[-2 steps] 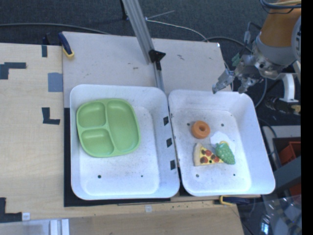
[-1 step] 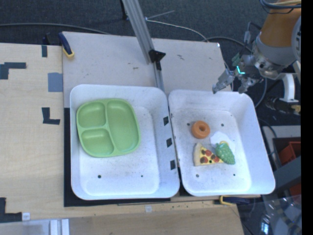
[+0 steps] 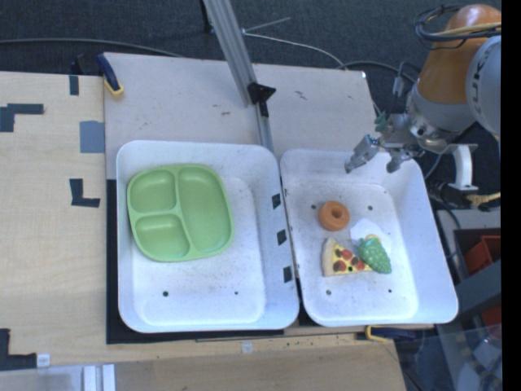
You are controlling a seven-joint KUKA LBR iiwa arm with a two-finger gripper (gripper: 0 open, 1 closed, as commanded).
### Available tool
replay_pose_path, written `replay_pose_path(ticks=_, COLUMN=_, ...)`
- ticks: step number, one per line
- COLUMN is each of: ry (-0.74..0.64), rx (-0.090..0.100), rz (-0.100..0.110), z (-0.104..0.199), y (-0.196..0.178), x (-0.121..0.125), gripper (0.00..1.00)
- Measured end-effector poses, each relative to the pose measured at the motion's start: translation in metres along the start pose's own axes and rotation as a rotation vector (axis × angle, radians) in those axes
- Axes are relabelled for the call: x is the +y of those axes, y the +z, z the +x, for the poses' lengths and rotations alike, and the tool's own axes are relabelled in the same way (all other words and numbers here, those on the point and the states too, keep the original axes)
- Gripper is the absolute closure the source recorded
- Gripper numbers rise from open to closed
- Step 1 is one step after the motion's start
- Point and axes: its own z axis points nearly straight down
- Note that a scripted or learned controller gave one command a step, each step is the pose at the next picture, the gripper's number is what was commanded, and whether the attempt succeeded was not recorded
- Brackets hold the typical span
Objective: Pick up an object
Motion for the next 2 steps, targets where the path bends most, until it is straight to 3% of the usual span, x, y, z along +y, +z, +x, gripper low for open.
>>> replay_pose_path(ticks=2, ry=-0.001, rx=0.001, rz=0.002, z=-0.002, y=0.109, x=-0.002, gripper=0.00)
